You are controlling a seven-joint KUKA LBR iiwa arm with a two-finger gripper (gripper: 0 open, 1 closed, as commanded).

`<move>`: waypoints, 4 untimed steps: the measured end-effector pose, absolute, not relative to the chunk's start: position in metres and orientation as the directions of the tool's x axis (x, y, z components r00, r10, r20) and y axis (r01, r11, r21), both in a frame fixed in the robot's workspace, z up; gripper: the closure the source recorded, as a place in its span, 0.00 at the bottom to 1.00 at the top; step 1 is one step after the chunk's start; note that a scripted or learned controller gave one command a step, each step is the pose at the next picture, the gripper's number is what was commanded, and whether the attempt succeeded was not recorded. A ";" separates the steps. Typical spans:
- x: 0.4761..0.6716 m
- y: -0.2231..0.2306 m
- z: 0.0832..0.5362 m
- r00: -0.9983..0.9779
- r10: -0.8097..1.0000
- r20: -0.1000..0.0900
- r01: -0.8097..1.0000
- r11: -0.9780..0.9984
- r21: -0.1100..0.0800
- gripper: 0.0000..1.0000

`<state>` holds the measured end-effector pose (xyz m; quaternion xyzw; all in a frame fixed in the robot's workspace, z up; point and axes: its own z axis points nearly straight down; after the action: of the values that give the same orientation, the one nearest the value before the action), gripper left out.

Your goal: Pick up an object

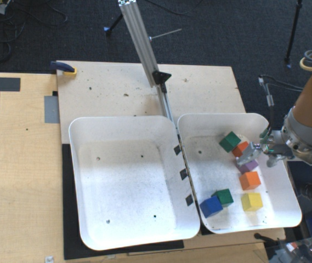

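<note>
Nearest me, at 5 o'clock in the right bin [276, 215], I log a yellow cube [251, 201], with a blue cube [211, 206] and a small green cube [223, 196] touching each other just to its 9 o'clock. Above the yellow one sits an orange cube [250, 180], and touching that at 12 o'clock a purple block [248, 166], partly covered by the tool.

The tool [251, 156] comes in from 3 o'clock over the right bin's far-right area. Its metal parts blur into the purple block and a red-orange block [241, 147] beside it; I cannot tell whether the fingers are apart or together, nor whether they touch anything. The arm [304, 127] behind it is cut off at the frame's edge, so I only see the wrist and a tan stretch above.

A larger green cube [230, 141] lies at 10 o'clock from the tool, touching the red-orange block.

The left bin [84, 147] sits alongside, its floor speckled with small dark marks I cannot resolve.

Farther off, an aluminium post [139, 37] slants up from the worktop [112, 86] between the bins, and a small blue-and-yellow object [63, 67], too small to identify, sits at the far left corner.
</note>
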<state>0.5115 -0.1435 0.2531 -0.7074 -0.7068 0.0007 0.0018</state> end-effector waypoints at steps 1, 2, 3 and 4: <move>0.511 -0.144 0.253 0.003 1.000 0.001 1.000 -0.003 -0.003 0.00; 0.516 -0.143 0.190 0.001 1.000 0.003 1.000 -0.001 -0.010 0.00; 0.519 -0.137 0.144 0.003 1.000 0.003 1.000 -0.003 -0.008 0.00; 0.519 -0.136 0.093 0.005 1.000 0.001 1.000 -0.005 -0.003 0.00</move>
<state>0.5187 -0.1362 0.0931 -0.7088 -0.7054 0.0005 0.0013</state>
